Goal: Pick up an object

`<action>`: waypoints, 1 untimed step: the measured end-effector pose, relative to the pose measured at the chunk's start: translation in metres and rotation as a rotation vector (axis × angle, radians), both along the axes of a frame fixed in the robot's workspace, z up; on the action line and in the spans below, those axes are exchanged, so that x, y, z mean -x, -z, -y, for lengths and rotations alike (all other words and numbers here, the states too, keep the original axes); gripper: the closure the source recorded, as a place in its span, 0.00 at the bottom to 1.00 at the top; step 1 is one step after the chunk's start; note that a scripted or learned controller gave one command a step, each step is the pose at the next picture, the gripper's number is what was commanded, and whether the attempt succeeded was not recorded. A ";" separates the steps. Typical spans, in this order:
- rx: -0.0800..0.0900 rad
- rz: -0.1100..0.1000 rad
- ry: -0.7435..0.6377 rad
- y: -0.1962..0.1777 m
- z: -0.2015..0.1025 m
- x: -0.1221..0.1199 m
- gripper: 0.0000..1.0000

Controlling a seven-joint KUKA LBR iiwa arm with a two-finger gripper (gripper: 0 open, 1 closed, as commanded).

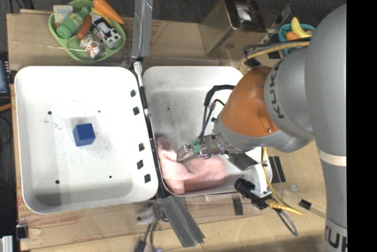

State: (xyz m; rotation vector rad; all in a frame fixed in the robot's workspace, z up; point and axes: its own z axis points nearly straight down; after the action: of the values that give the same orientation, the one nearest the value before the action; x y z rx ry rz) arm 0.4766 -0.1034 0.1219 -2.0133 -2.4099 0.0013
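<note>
Gripper (189, 152) sits low on the pink cloth (194, 173), at six o'clock in the right bin (177, 83). I cannot tell its grip. Next comes squeezing and lifting.

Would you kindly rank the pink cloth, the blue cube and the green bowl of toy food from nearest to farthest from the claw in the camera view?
1. Pink cloth: right bin, directly at the claw.
2. Blue cube: left bin, across the divider.
3. Green bowl of toy food: on the bench beyond the left bin's far corner.
</note>
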 end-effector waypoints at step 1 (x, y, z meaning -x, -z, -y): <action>0.000 0.002 -0.211 -0.029 0.031 0.000 0.00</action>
State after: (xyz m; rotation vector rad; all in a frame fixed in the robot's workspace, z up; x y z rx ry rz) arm 0.4771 -0.1349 0.1510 -1.7487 -2.6104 0.0003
